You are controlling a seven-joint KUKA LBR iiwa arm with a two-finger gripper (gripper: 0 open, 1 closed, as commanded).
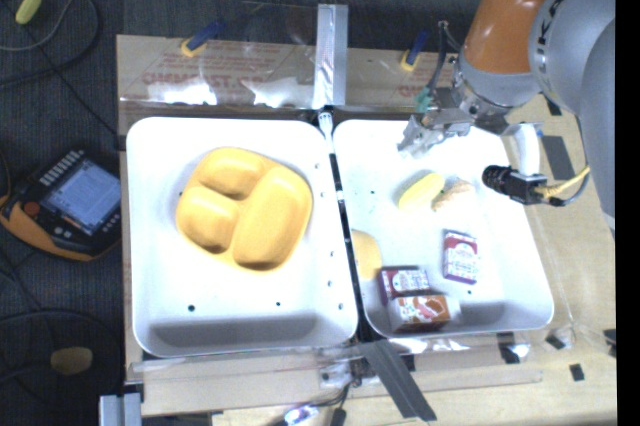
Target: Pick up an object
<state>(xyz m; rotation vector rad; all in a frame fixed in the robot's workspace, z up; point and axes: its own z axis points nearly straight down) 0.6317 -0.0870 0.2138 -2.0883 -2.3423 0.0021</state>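
Observation:
The right bin (525,264) holds a pale yellow lemon-like piece (419,189) with a small tan piece (452,193) touching its right side. Nearer the front lie a red and white packet (460,257) and two brown packets (403,281) (421,311). A yellow round object (366,254) rests against this bin's left wall. My gripper (422,138) hangs over the back of the right bin, just behind the lemon-like piece and apart from it. Nothing shows in its grasp. A large yellow lumpy object (243,207) fills the middle of the left bin (150,314).
The grey and orange arm (520,24) reaches in from the upper right, with a black fitting (508,180) over the bin's right rim. Blue and yellow clamps (203,36) (412,54) sit behind the bins. A handheld pendant (75,199) lies on the floor at left.

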